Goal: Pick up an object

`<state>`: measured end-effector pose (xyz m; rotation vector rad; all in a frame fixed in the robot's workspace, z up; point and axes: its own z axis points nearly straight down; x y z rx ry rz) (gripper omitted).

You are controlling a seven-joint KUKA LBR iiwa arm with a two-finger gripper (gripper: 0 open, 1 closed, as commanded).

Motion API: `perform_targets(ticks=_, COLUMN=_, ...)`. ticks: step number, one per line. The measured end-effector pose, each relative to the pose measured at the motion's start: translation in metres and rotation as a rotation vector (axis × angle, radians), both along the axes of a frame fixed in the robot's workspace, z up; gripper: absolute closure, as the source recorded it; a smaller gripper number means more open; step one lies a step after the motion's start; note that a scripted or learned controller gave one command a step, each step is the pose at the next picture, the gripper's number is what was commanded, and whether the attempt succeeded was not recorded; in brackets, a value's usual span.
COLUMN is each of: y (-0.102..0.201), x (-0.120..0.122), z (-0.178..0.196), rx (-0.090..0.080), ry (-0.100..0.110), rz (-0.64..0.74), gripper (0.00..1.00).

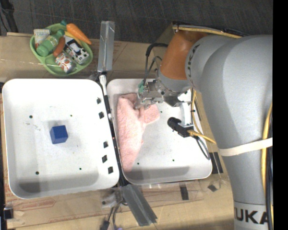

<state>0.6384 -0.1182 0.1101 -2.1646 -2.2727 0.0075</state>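
Your pincer (146, 97) is down low in the upper left part of the right bin (169, 150), right at the top end of the pink towel (129, 134). From this slant you cannot tell how far open it is, or whether it has any cloth in its grasp. Behind it, the orange band (175, 56) sits up and to the view's right, and beyond that the bulky grey arm (240, 104) sweeps in from the right edge and covers much of that side of the bench. The towel is the one loose thing you can see in this bin. It starts under the pincer, where it bunches wider, and its long axis runs away from the pincer toward the bottom of the view, leaning slightly left, close along the bin's left wall, with its far end near the lower left corner. Well off to the view's left of the pincer lies the left bin (77, 114), with a single blue cube (59, 134) near its middle. Farther out, up and left of the pincer and outside both bins, a green bowl (37, 55) stands on the bench, filled with small toy items, an orange carrot among them.
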Motion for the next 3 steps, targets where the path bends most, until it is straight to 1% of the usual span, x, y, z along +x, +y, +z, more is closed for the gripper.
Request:
perform_targets(ticks=1, y=0.000, x=0.000, z=0.000, rx=-0.001, ry=0.000, rz=0.000, gripper=0.00)
perform_targets(ticks=2, y=-0.028, x=-0.012, z=-0.017, rx=0.003, ry=-0.004, rz=0.050, gripper=0.00)
perform_targets(ticks=3, y=-0.028, x=-0.012, z=-0.006, rx=0.002, ry=-0.003, rz=0.054, gripper=1.00)
